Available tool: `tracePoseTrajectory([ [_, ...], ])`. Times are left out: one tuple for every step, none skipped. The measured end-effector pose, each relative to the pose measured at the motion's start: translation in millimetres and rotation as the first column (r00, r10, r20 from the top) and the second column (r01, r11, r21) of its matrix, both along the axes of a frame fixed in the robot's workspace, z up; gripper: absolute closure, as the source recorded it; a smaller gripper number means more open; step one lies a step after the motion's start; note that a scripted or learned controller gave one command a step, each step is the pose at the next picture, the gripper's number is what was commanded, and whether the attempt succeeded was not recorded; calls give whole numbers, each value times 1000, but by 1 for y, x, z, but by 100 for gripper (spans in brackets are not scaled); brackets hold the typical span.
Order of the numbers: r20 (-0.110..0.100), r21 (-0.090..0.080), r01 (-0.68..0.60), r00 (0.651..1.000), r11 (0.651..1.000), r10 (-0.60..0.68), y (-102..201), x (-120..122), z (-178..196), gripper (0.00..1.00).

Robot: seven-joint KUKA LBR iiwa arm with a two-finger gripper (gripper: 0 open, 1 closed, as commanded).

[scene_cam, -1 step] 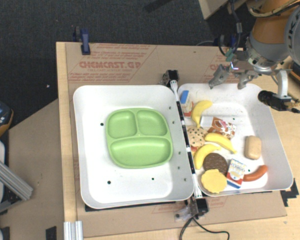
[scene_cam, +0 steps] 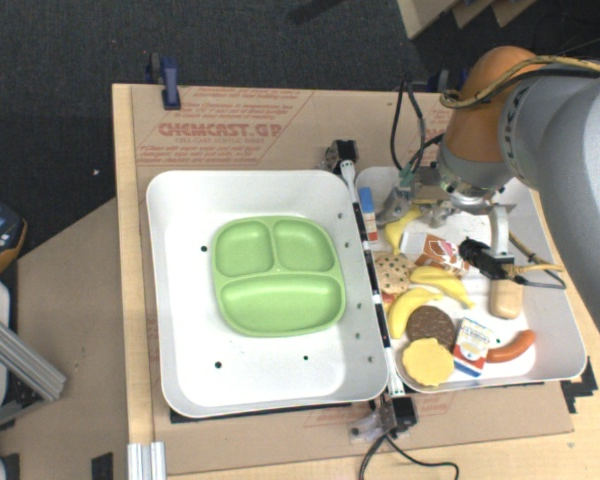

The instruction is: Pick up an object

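Below the pincer, toys are crowding the right bin.
The banana is lying just beneath it, long axis running across; whether the pincer is spread or pinching, I cannot tell.

a: the two white bins look like smooth moulded plastic with a soft sheen. the green divided tray is plastic too, matt and even.

b: the bench top looks like flat brown board, dull, with red print on it. the floor around it is dark and rough, like carpet.

a: the arm has a smooth grey shell and a glossy orange band. the banana looks like shiny plastic.
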State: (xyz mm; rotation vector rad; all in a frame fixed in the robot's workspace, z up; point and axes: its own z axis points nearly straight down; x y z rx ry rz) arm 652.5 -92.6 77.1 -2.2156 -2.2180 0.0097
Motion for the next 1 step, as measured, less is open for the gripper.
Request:
tracePoseTrajectory([
  [10,0,1,1000,1000,-1,0,3,18,100],
])
